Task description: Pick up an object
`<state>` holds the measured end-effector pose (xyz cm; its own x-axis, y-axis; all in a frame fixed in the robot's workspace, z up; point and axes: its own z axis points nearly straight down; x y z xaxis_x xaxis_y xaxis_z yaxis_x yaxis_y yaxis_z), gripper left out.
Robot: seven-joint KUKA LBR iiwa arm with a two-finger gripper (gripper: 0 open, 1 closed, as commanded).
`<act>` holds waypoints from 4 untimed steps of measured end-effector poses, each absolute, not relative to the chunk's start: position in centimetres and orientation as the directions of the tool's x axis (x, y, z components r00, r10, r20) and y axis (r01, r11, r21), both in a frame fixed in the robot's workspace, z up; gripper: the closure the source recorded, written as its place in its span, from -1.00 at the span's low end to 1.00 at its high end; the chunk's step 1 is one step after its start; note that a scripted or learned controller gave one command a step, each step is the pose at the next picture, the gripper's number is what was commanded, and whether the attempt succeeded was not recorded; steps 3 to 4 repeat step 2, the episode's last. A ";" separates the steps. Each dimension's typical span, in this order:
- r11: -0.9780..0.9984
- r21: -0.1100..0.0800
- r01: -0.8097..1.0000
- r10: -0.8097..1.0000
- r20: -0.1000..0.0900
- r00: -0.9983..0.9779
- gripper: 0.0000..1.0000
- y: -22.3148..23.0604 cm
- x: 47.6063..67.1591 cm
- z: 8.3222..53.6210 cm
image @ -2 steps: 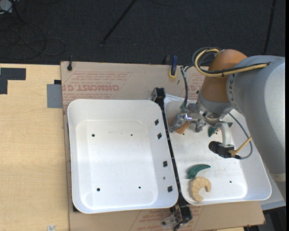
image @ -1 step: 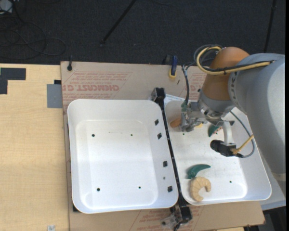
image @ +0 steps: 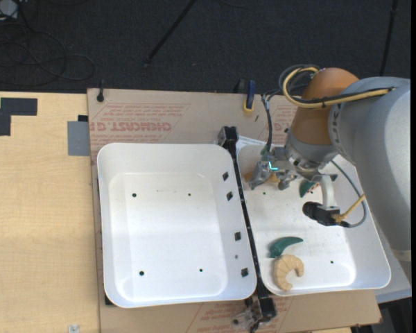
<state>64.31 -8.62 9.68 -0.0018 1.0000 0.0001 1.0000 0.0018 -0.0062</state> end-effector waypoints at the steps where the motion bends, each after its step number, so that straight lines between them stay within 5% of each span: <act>1: 0.001 -0.004 1.000 1.000 0.000 -0.001 -1.00 -8.5 64.3 8.7; 2: 0.001 -0.006 1.000 1.000 0.000 -0.001 1.00 -8.6 64.3 9.7; 4: 0.001 -0.006 1.000 1.000 0.000 -0.001 1.00 -8.6 64.3 9.7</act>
